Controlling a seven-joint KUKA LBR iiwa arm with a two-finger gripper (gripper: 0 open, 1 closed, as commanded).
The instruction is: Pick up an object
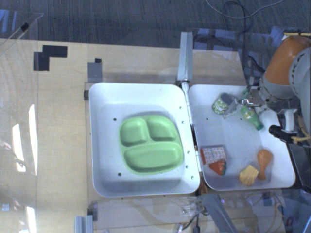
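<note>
crowding the claw (pixel 248 102): green bottle (pixel 252 117), clear cup (pixel 223 104)

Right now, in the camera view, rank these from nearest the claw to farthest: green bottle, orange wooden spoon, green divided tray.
From the claw:
1. Green bottle, just below it, right bin.
2. Orange wooden spoon, right bin's near corner.
3. Green divided plastic tray, left bin.

My arm (pixel 291 64) reaches in over the bench's right edge near its far corner, orange band uppermost, wrist bent down. My jaws hang low at its end, pointing toward the bench's left.
</note>
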